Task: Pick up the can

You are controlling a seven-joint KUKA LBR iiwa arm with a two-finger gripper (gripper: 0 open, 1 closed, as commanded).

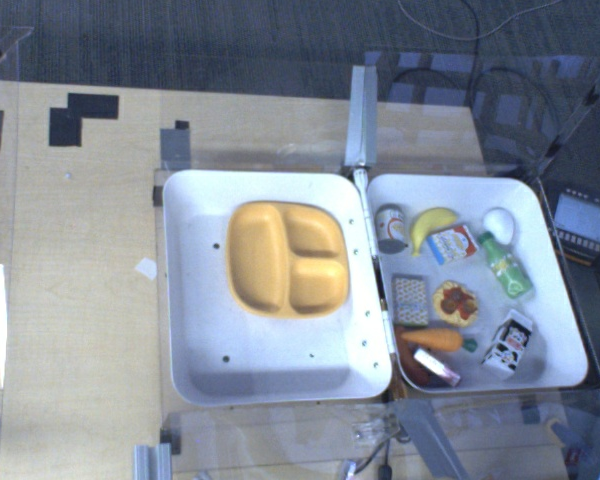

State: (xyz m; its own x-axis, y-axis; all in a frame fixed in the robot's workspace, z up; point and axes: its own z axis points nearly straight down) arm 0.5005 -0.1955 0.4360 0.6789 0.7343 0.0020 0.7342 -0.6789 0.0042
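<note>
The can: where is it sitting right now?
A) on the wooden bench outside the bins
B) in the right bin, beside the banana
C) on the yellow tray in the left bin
B: the can stands in the right bin, at its left wall, next to the banana.

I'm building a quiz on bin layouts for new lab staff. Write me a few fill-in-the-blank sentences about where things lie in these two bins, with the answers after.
1. The yellow divided tray lies in the ____ bin.
2. The can stands in the right bin, against its ____ wall.
3. Just right of the can lies a yellow ____.
4. The green bottle lies just below a ____ egg-like object.

Missing words: left; left; banana; white
</note>
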